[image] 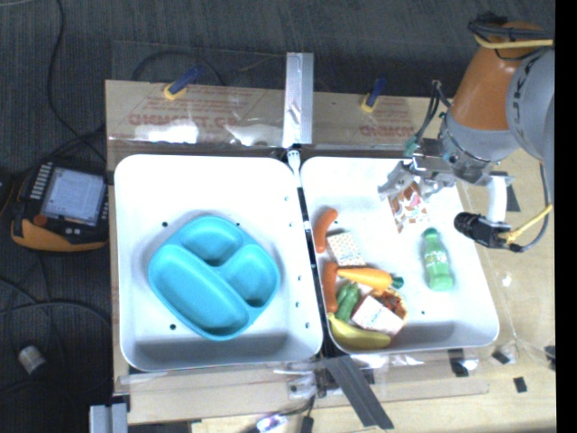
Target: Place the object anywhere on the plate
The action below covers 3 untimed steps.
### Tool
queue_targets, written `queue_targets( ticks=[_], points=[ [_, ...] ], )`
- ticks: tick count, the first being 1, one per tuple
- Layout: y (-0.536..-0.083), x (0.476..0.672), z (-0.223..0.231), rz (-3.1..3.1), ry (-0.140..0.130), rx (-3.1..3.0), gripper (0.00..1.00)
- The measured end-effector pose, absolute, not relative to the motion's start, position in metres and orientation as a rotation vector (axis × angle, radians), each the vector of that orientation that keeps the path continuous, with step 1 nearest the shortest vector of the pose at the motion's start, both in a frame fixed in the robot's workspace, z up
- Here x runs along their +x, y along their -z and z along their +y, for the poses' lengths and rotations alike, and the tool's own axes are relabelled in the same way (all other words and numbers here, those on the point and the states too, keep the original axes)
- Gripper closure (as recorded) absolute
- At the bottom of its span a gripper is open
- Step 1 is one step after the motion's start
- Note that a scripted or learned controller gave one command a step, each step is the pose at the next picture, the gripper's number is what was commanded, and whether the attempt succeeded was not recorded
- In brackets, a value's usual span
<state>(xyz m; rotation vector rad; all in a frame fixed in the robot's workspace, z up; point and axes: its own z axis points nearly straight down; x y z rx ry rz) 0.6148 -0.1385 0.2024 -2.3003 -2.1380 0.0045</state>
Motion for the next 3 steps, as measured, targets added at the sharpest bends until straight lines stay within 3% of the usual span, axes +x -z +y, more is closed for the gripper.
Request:
queue_targets(
  ticks=[1,2,3],
  points=[
    [-0.183,0.667,-0.06,-2.406,-0.002,-2.02,1.0],
    [-0.186,0.613,0.055,-2.593,-0.003,-1.771,1.0],
    [-0.186,0.613,0.055,-2.592,-0.002,-1.771,0.0]
  ],
)
